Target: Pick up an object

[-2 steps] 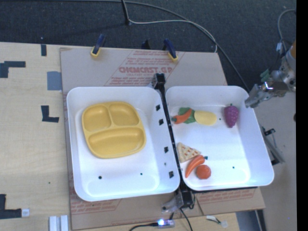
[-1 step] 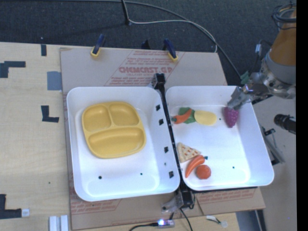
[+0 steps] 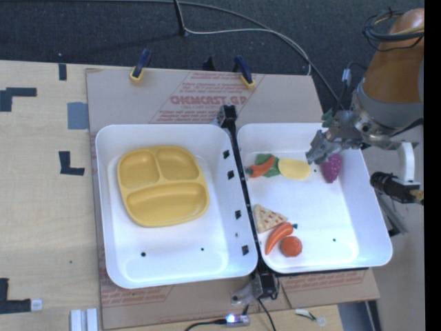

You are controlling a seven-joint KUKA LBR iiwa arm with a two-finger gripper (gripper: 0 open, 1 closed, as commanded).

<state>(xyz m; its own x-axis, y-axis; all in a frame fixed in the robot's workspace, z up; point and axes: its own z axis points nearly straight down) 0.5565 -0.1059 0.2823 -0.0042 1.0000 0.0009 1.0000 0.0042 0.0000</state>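
My gripper [image 3: 317, 150] hangs over the upper part of the right bin [image 3: 358, 205], reaching in from the right. Just below and right of it lies a purple bunch of grapes [image 3: 331, 168]. A yellow lemon-like piece [image 3: 295, 169] sits just left of the gripper's tip, with an orange and green carrot [image 3: 262, 165] beside it. Nearer the front of the bin are a sandwich wedge [image 3: 269, 217], a red-orange pepper [image 3: 278, 236] and a red tomato [image 3: 291, 247]. Nothing is visibly held.
The left bin [image 3: 110, 254] holds a yellow divided plate [image 3: 162, 185]. A black divider with clips [image 3: 238, 185] runs between the bins. Blue and yellow clamps [image 3: 140, 67] pin the cardboard at the back. Cables cross the dark floor behind.
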